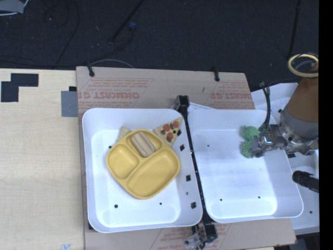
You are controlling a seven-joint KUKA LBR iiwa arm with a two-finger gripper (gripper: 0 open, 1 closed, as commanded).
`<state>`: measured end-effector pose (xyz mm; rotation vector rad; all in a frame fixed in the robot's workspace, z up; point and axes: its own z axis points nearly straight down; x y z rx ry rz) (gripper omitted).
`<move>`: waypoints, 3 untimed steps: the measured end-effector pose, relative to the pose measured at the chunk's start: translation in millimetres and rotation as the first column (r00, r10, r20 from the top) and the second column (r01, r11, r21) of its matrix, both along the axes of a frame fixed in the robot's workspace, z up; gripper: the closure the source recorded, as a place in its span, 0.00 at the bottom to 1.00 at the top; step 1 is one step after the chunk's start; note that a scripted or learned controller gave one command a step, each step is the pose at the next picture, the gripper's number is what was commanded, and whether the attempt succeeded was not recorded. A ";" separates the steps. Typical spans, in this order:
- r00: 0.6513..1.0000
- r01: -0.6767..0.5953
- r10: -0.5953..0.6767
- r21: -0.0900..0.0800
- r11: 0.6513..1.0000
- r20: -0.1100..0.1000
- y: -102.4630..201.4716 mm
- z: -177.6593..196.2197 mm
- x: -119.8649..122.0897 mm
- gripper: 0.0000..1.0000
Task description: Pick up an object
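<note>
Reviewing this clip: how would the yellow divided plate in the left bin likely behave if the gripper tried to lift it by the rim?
The yellow divided plate looks like rigid moulded plastic, so it probably stays stiff. It is wide and shallow, so a rim pinch would likely let it tilt. The tan bread-like piece lying in one compartment could slide out. Its glossy surface may be slippery.

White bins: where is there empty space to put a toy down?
The right bin has bare floor across its middle and front, bordered by the divider and the green toy near the claw. The left bin is crowded: the yellow plate and pizza slice leave just its edges.
</note>
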<state>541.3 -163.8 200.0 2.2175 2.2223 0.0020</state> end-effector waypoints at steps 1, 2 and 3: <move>1.000 0.000 0.000 0.000 1.000 0.000 -0.6 45.4 0.9 1.00; 1.000 -0.004 0.004 0.003 1.000 -0.005 58.7 37.8 17.0 1.00; 1.000 -0.003 0.003 0.003 1.000 -0.004 105.9 41.1 32.7 1.00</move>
